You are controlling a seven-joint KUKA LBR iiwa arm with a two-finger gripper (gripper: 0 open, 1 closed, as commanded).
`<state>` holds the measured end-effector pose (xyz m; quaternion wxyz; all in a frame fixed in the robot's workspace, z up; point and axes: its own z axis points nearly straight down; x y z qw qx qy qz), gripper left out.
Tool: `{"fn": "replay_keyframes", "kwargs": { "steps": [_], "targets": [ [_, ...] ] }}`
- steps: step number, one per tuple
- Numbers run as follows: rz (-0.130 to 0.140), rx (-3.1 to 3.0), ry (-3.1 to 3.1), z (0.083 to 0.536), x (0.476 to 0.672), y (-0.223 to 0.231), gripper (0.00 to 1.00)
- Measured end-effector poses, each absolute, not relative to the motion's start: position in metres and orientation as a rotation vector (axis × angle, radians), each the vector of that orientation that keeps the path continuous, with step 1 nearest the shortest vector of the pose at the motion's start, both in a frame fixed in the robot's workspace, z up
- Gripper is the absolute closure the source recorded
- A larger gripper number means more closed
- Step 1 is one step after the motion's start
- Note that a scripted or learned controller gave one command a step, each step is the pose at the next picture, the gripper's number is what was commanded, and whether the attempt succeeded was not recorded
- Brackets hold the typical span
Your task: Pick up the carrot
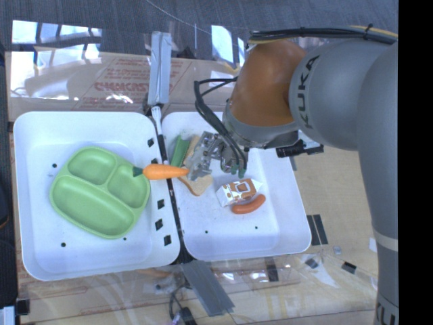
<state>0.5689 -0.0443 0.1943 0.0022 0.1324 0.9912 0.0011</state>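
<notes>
Orange carrot (164, 172) lies across the ridge between the two white bins, its green tip over the left bin (40, 249) beside the green plate (100, 191), its thick end at the gripper (201, 166). I see the jaws closed around that thick end, so I judge the grasp made. Next I want a slow, straight lift, keeping the carrot level so it clears the bread slice (197, 185) and the ridge without slipping from such an end-on hold.
</notes>
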Motion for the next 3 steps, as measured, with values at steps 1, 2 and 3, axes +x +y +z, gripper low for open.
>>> {"fn": "replay_keyframes", "kwargs": {
  "steps": [1, 2, 3],
  "targets": [
    [0.005, 0.612, 3.073, 0.287, 0.563, 0.031, 1.0],
    [0.0, -0.099, 3.143, 0.235, 0.588, 0.015, 1.0],
    [0.002, -0.538, 3.098, 0.191, 0.602, 0.085, 1.0]
  ]
}}
